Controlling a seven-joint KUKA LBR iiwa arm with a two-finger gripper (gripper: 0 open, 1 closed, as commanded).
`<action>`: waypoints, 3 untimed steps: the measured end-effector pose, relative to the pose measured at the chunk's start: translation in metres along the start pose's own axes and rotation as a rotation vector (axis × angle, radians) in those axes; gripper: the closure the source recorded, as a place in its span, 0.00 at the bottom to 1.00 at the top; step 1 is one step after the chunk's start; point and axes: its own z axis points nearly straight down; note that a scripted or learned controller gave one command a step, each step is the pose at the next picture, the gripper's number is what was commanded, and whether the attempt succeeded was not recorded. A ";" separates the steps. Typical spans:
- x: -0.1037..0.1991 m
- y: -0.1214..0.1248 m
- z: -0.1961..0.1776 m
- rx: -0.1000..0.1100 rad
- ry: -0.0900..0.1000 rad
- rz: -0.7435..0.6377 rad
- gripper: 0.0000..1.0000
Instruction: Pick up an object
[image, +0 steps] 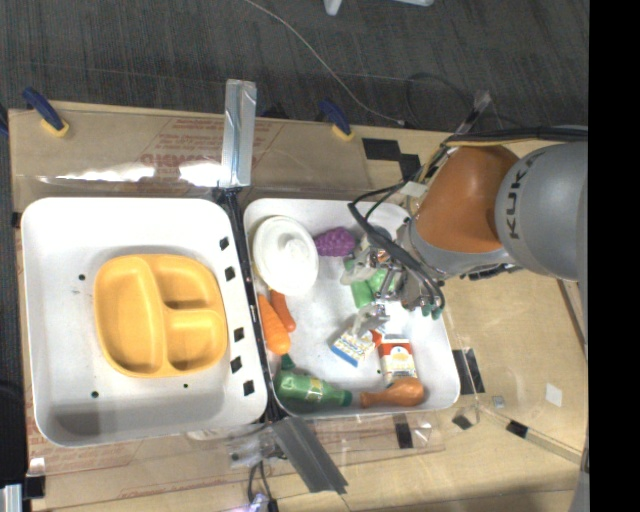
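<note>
Gripper (372, 318) low in the right bin (440, 350), just above a small blue-and-white carton (349, 346); jaw state impossible to tell, tangled cables (385, 245) partly masking the wrist.

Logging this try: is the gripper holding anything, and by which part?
Cannot be told. The gripper sits low in the right bin over the small blue-and-white box, but no object shows between its fingers.

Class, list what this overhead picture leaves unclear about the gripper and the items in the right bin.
- Gripper: finger state, blurred among cables, in the camera view.
- Green item: identity, partly covered by the gripper.
- Blue-and-white packet: print too small.
- Green bottle: label unreadable, lying against the right bin wall.
</note>
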 end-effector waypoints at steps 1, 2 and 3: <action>0.009 0.008 0.008 0.003 -0.007 0.162 0.00; 0.044 -0.015 0.008 0.000 -0.009 0.343 0.00; 0.064 -0.018 0.015 0.002 0.009 0.331 0.00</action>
